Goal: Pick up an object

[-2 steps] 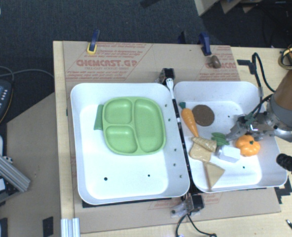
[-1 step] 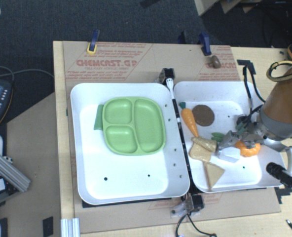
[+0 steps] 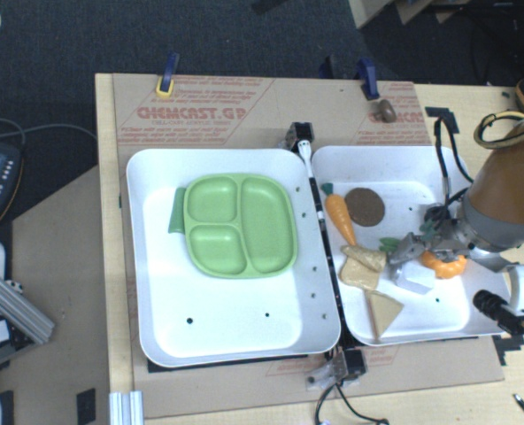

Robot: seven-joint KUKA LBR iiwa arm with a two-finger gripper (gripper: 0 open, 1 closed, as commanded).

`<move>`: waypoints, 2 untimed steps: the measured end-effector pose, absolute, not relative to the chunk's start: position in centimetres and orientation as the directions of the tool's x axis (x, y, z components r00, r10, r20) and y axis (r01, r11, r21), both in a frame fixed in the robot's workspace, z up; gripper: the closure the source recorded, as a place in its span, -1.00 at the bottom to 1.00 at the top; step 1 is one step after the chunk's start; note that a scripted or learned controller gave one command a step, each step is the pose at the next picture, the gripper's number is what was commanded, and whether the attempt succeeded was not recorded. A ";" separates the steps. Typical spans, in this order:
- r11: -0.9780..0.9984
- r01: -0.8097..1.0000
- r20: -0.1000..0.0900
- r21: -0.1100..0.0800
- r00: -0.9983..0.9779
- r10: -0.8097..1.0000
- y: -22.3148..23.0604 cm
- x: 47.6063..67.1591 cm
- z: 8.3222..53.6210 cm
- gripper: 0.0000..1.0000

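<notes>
Hand (image 3: 414,248) over small orange obj (image 3: 446,265) (rounded, part hidden).

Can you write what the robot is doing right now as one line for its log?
gripper: low in right bin | fingers: unclear | nearby: carrot, brown disc, orange toy | left bin: green tray

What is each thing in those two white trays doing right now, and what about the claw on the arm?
Green divided plate: flat in the left bin, its compartments hold nothing.
Toy carrot: lying flat in the right bin.
Brown disc: lying flat beside the carrot.
Tan wedges: lying in a loose pile.
Orange toy: lying by the gripper.
Gripper: low over the right bin, grip unclear.
</notes>
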State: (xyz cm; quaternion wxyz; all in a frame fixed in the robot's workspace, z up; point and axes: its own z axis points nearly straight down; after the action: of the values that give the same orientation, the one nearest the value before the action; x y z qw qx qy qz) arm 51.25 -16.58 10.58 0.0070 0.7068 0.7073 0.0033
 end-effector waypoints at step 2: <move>0.000 1.000 -0.002 0.004 0.000 1.000 -17.5 52.1 16.4 1.00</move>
State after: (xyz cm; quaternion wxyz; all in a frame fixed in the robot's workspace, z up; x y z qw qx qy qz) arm 52.09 -17.45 16.42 0.0024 0.7070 0.7072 0.0007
